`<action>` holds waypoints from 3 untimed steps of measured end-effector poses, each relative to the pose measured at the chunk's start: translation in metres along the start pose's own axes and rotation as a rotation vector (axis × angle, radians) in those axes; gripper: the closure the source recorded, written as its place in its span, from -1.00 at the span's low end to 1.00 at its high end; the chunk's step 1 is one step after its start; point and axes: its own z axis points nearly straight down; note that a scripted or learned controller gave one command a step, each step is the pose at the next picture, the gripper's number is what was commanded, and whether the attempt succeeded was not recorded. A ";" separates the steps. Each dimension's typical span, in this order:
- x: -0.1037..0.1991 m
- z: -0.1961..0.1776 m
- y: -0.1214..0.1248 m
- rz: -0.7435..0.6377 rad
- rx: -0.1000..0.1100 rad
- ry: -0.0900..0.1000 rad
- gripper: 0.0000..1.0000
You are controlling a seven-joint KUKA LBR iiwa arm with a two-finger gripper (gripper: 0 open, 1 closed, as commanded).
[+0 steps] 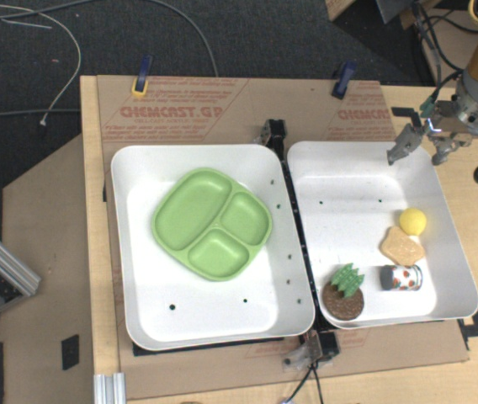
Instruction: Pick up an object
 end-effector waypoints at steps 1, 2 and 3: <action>0.001 -0.009 0.003 -0.003 -0.015 -0.004 -1.00; 0.009 0.035 0.006 -0.004 -0.011 -0.002 -1.00; 0.013 0.095 -0.001 -0.004 -0.010 -0.002 -1.00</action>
